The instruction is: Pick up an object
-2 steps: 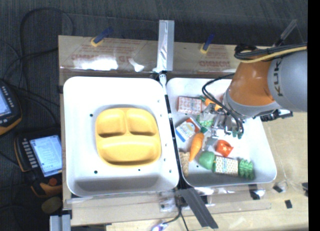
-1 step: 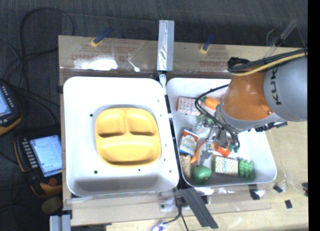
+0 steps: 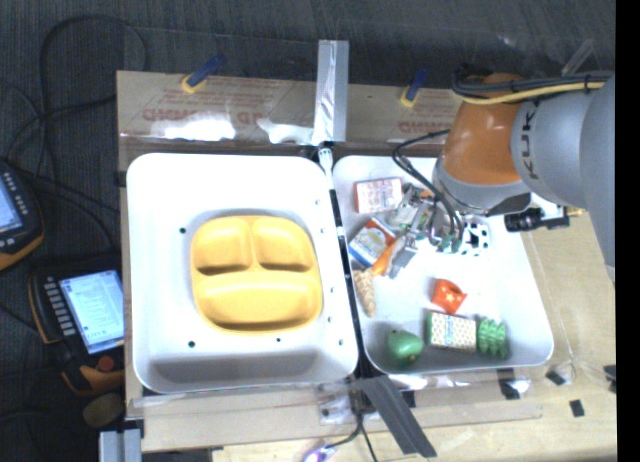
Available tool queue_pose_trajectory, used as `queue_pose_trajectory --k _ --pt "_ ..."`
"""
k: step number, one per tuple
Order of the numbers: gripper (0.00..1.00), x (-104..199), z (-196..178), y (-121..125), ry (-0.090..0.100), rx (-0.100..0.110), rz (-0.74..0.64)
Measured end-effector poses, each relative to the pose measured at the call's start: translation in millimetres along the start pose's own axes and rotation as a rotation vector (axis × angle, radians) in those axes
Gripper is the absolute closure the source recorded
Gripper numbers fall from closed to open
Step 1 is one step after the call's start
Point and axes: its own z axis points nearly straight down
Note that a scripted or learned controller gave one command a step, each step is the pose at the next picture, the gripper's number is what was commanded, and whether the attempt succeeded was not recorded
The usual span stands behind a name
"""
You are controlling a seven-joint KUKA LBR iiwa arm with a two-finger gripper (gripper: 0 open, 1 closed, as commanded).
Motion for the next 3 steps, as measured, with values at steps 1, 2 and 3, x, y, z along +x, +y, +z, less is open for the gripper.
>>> queue_pose_trajectory --k 1,2,3 --pt "0.0 26.3 -1.1 8.0 -0.007 -0.001 0.09" --pt "1.0 25.4 -11.6 8.1 -0.01 0.003 0.089" --pt "1.0 29.3 -106.3 64.1 0.005 0.003 0.164"
